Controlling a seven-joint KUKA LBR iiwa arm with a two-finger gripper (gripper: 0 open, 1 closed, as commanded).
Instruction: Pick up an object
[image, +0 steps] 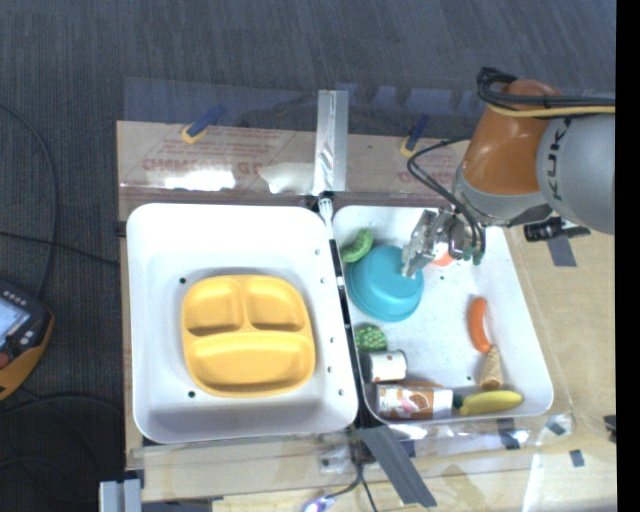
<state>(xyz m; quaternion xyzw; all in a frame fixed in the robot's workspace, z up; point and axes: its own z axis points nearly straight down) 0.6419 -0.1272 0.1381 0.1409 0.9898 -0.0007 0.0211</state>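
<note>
Where smooth blue bowl (386, 285) sits upturned in right bin (520, 300): metal tool (432, 246) above rim, fingers apart, gripping nothing.

There were two white bins (150, 330), one yellow tray (248, 333), one blue bowl (385, 285), one banana (490, 401), and one bottle (412, 402).

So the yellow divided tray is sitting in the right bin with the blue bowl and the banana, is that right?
Not quite. The camera view shows the yellow divided tray alone in the left bin. The blue bowl and the banana are in the right bin.
</note>
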